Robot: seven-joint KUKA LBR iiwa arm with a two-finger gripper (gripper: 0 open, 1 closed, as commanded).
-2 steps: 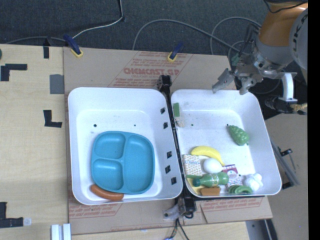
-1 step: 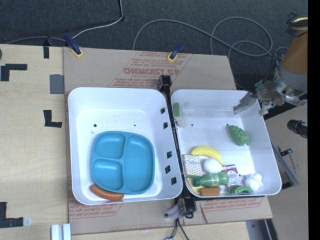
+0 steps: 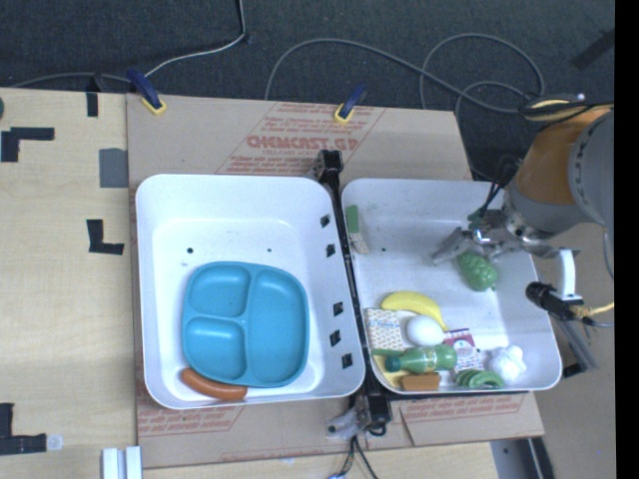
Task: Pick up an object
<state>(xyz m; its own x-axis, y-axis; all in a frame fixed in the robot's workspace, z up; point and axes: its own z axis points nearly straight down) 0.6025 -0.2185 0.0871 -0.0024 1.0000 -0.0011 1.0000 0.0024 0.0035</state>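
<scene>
Near the right bin's (image 3: 519, 312) far edge (arm side) sits a green object (image 3: 478, 271).

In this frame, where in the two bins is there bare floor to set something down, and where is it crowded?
Left bin: a bare strip runs along the far wall above the blue plate; a sausage lies at the near edge. Right bin: the far-left floor is bare, between the divider and the claw with the green toy. The near end is crowded: banana, egg, green bottle.

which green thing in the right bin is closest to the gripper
The knobbly green object, alone just below the gripper. The green bottle and green ring lie in the pile at the bin's front edge.
</scene>
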